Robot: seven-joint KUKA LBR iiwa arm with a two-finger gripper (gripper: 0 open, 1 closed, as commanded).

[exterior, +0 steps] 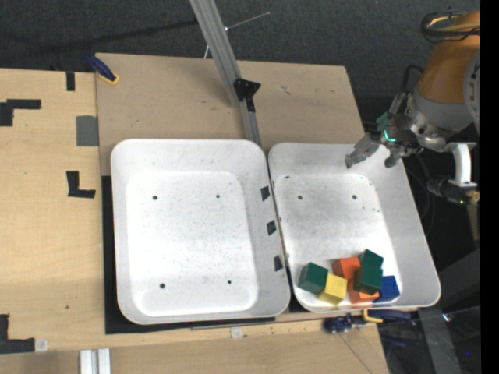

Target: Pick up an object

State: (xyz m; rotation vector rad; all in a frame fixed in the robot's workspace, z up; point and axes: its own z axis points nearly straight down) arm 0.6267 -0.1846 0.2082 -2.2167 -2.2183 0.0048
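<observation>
Camera view, near to far: you see blocks clustered in the right bin's [405, 209] near corner, with a green block [313, 276], yellow block [335, 287], orange block [348, 269], dark green block [372, 267] and blue block [388, 287] touching. Farther back, the gripper [374, 150] hangs over that bin's far rim with fingers apart, grasping nothing. The left bin [187, 150] lies beside it.

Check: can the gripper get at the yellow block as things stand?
Probably yes, but tight. The gripper hangs over the right bin's far edge, nothing between it and the blocks. The yellow block is open from above, though a green block and orange block crowd it.
</observation>
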